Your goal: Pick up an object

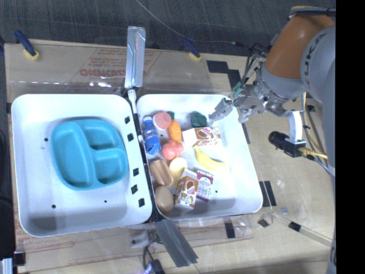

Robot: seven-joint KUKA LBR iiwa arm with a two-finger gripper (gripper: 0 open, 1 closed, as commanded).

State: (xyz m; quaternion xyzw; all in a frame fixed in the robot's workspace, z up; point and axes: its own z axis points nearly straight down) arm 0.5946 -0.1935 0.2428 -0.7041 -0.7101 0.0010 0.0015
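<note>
Camera view looks down at a slant on the table (296,198), where two white bins sit side by side; the arm (308,50), grey with an orange band, enters from the right and is cut off by the frame's edge, so its base is unseen. The gripper (223,109) hangs over the far right part of the right bin (242,176); its tip is small and pale against the white bin, and whether the jaws are spread or pressed together cannot be told; nothing can be made out between them.

The objects lie crowded in the right bin, many overlapping so that their outlines are partly hidden; a dark green item (198,119) sits just beside the gripper's tip, too blurred to name; a small printed carton (206,135) lies near it, and a second carton (194,189) lies near the bin's near wall; both carry brown and white printing too small to read. A yellow banana (210,160) lies between the cartons; an orange carrot-like piece (175,132), a pink round piece (162,120), a red-pink fruit (171,149), a pale yellow piece (177,167) and two brown pieces (162,173) cluster along the bin's left side; a blue and white bottle (150,136) lies against the dividing wall, its label unreadable.

The left bin (28,170) holds a blue compartment tray (91,152); red mirrored lettering (102,70) on the sheet beyond the bins cannot be read.
</note>
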